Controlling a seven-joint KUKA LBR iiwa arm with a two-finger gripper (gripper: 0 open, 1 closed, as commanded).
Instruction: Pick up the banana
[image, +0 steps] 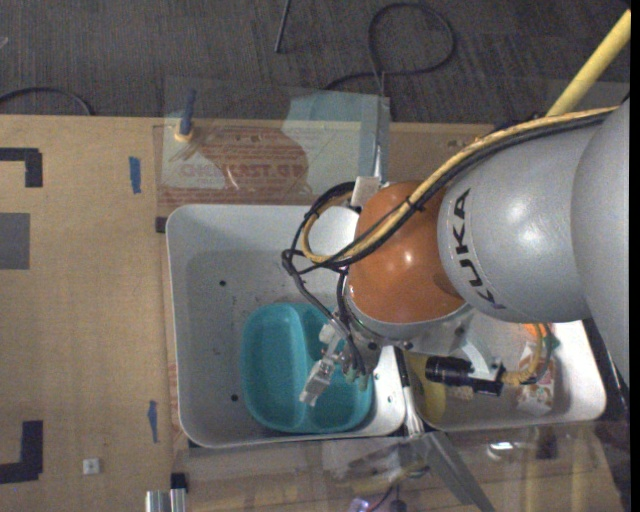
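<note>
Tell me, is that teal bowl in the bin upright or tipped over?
Upright. The teal bowl sits in the left bin with its hollow facing up; the tool hangs over its right side.

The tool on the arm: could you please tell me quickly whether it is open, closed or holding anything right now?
Tool: over the teal bowl in the left bin; open or closed cannot be told.

A tan wooden bench top carries black corner markings and strips of blue tape. Beyond its far edge lies dark grey carpet crossed by black cables.
</note>
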